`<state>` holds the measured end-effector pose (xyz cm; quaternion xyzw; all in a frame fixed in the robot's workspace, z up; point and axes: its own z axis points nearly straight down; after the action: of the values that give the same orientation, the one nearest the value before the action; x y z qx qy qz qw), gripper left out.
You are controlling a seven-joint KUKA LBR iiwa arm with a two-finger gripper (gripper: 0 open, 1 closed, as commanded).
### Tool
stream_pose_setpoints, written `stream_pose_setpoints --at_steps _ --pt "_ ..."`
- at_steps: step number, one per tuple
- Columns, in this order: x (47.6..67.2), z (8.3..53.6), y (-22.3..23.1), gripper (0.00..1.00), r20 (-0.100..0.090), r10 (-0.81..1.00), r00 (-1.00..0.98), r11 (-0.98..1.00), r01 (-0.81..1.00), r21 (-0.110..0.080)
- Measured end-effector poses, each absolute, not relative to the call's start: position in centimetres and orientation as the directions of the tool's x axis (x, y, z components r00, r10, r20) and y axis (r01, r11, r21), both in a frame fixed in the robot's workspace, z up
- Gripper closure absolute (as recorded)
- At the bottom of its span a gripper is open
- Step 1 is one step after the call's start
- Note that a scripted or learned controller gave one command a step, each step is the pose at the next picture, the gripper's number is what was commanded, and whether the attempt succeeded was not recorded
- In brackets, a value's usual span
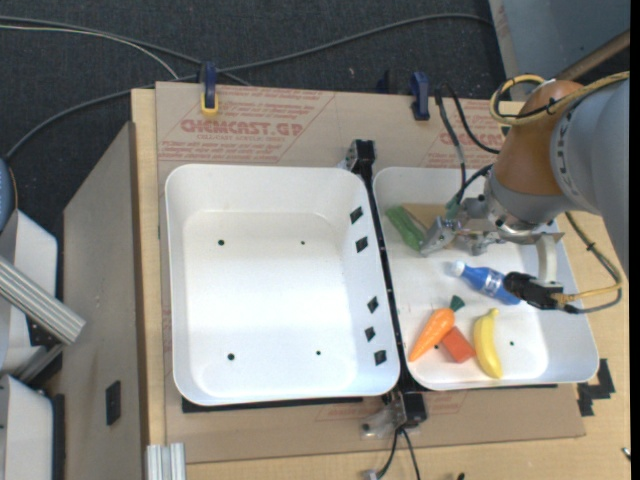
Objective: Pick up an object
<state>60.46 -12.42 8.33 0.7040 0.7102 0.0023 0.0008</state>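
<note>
The right bin (pixel 560 368) holds several small items. A green oblong piece (pixel 407 225) lies near its back left corner. A blue bottle with a white cap (pixel 486 280) rests mid-bin. An orange carrot (pixel 431 332), a red block (pixel 459 346) and a yellow banana (pixel 487 343) sit together at the front. My gripper (pixel 441 235) hangs low over the back of this bin, just right of the green piece and above the bottle. Nothing shows as held in it.
The left bin (pixel 190 268) stands beside the right one, with a black divider strip (pixel 372 258) between them. Cables (pixel 455 138) trail over the back of the right bin, and a yellow cable (pixel 600 303) runs along its right side. Clamps (pixel 209 86) grip the cardboard base.
</note>
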Motion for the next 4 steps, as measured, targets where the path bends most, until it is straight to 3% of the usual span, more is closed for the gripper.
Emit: stream_pose_setpoints --at_steps 1,2,3,4 --pt "64.5 8.3 -9.1 0.0 0.0 1.0 -0.006 0.006 1.0 0.001" --pt "64.3 9.1 -9.4 1.0 -0.001 1.0 -0.004 0.004 1.0 -0.005" --pt "60.4 18.9 -5.2 1.0 0.002 1.0 -0.005 0.005 1.0 0.003" --pt "60.3 18.3 -5.5 0.0 0.0 1.0 -0.002 0.002 1.0 -0.005"
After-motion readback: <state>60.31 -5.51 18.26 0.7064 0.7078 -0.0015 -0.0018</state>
